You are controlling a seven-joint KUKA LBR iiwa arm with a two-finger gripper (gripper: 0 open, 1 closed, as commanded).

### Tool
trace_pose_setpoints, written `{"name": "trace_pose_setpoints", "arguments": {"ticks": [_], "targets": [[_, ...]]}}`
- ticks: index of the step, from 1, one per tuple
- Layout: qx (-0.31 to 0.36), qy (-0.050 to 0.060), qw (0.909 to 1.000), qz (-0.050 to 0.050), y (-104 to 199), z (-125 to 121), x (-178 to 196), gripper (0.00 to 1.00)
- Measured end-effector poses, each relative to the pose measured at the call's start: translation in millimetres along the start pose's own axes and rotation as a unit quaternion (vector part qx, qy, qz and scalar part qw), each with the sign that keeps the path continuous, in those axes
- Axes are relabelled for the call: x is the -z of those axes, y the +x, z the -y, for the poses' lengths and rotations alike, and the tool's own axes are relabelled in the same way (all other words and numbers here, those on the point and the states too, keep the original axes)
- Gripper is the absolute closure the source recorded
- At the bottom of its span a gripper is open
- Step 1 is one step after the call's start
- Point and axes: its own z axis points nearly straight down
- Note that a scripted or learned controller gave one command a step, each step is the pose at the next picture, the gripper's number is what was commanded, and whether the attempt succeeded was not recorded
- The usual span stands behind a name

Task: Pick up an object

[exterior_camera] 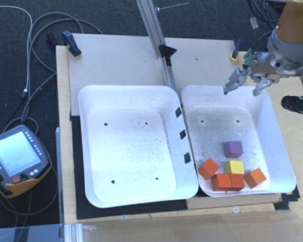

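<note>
Nearest the camera, along the front wall of the right bin (280, 135), five blocks are sitting in a tight cluster: a large orange block (228, 182) is lying against the rim, with an orange cube (208, 168) just to its left and another orange cube (255, 177) just to its right, both turned at an angle. Directly behind the large block, a yellow cube (234, 167) is touching it, and a purple cube (233, 148) is standing just behind the yellow one. Beside them, the left bin (91, 110) is lying with its speckled floor showing, the two bins meeting along a shared edge marked by black tabs. At the left edge of the scene, off the bench, a handheld control pendant (16, 158) is resting on dark carpet among looping cables. Farther back, the gripper (246, 87) is hovering over the rear rim of the right bin, well apart from the blocks, its two fingers spread open and gripping nothing. Behind it, the grey arm (292, 29) with its orange band is reaching in from the right, and a slanted aluminium pole (150, 19) is rising from the back of the bench.
</note>
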Motion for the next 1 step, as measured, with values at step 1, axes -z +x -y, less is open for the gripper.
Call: {"name": "trace_pose_setpoints", "arguments": {"ticks": [1], "targets": [[-0.002, 0.005, 1.0000, 0.000, -26.6, 42.2, -109.1, 0.00]]}}
